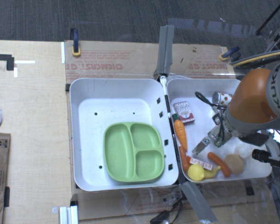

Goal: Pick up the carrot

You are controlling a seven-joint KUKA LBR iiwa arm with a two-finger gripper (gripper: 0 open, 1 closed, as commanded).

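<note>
The carrot (179, 131) is orange with a green stub at its top. It lies lengthwise along the left wall of the right bin (200, 84). My gripper (201, 147) reaches down and to the left from the orange-banded wrist, and its tip hangs low over the bin floor. It is to the right of the carrot's lower end, a short gap away. Nothing shows in its grasp.
A red-and-white packet (183, 112) lies above the carrot. A lemon (196, 172), a red sausage (219, 163) and a beige round item (234, 163) crowd the bin's front. A small can (222, 98) stands at the back. The left bin (84, 125) holds a green divided plate (133, 151).
</note>
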